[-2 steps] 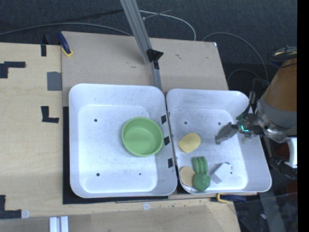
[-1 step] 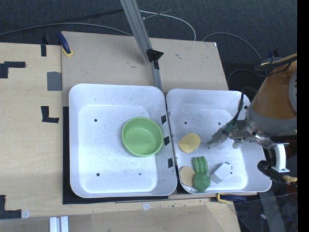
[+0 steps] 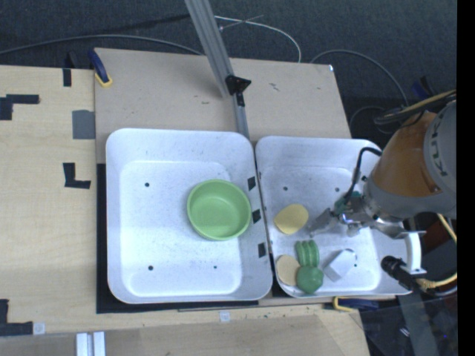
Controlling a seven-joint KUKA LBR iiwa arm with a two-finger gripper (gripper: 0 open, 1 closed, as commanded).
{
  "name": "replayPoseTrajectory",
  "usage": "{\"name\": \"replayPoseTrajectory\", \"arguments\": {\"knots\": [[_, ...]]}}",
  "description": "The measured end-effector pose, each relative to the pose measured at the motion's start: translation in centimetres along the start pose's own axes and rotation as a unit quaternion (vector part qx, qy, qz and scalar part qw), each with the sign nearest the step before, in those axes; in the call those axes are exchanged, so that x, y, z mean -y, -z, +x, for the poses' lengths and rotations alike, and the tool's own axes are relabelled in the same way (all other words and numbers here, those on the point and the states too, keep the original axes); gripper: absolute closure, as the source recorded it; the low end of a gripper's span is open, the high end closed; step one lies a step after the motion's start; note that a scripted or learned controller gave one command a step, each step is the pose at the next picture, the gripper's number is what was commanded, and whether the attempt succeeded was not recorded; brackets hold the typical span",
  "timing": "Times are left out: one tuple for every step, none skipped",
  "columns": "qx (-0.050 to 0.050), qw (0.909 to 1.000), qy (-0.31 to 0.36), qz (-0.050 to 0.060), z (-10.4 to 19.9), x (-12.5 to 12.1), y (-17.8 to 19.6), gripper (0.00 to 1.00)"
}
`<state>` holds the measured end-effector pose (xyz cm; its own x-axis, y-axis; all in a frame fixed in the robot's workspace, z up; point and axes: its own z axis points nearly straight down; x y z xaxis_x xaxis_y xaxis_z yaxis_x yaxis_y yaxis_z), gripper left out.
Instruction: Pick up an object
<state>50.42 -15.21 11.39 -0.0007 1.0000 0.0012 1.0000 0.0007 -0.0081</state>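
Note:
My gripper (image 3: 332, 224) hangs low over the right bin (image 3: 312, 154), in its middle right part, below the arm's orange band. Just left of it lies a yellow round piece (image 3: 291, 218). In front of that is a ribbed green object (image 3: 308, 265), which ends in a round green knob near the bin's front wall. A second yellow piece (image 3: 286, 267) lies against the green object's left side. A small pale grey item (image 3: 340, 263) rests to the right of the green object, below the gripper. Nothing is visibly held.
The left bin (image 3: 133, 154) holds a green bowl (image 3: 218, 209) close to the wall shared by the two bins. A grey pole (image 3: 211, 39) slants across the bench from the back. Cables lie on the dark floor behind.

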Motion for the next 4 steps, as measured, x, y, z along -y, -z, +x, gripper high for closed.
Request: {"name": "replayPoseTrajectory", "arguments": {"knots": [[0.001,1.0,0.0,-0.004,0.0,0.0,-2.5,0.0],[0.0,1.0,0.001,-0.003,0.1,0.0,-1.5,1.0],[0.001,1.0,0.001,-0.005,0.3,-0.9,3.2,1.0],[0.001,1.0,0.001,-0.005,0.6,-1.4,7.5,1.0]]}}
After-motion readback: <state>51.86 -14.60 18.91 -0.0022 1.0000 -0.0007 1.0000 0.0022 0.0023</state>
